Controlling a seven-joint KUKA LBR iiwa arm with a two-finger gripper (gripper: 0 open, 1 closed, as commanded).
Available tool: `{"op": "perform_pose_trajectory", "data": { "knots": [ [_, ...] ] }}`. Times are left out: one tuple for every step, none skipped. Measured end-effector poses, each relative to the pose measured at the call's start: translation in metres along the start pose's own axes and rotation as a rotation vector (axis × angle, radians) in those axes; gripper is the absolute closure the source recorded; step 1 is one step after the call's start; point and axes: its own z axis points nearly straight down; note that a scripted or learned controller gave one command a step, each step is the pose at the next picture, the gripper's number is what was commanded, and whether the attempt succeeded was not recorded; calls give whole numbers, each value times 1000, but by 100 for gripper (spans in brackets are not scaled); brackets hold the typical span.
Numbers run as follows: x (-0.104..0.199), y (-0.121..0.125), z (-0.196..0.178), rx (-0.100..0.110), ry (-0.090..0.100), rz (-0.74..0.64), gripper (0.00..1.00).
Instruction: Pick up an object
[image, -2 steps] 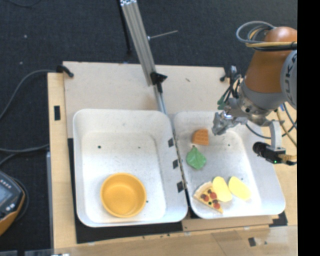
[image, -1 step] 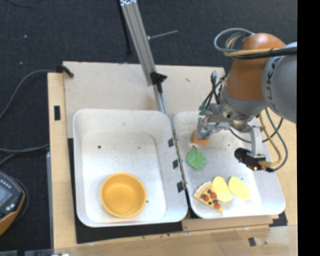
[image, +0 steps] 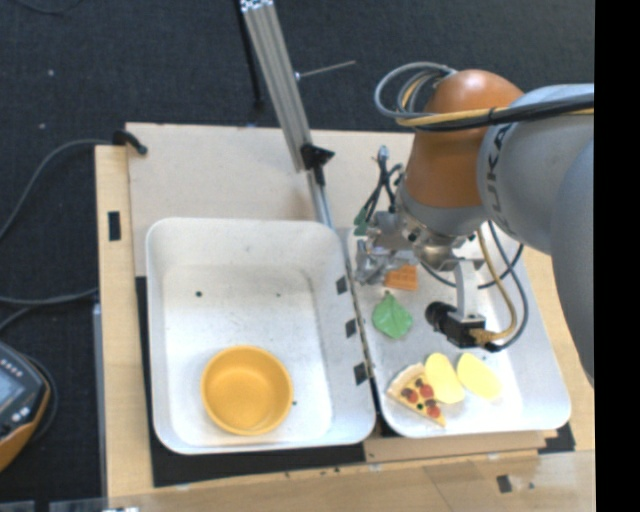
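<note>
Yellow round bowl (image: 247, 388) — smooth, glossy — in speckled white bin (image: 240, 250)

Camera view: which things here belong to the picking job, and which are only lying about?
Job in hand:
gripper, low in the right bin
orange piece beside it
green leaf

Lying about:
yellow bowl in the left bin
pizza slice
two yellow pieces
</note>
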Motion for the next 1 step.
{"op": "perform_pose_trajectory", "data": {
  "knots": [
    [45,-17,6,1,1,-4,100]
  ]
}}
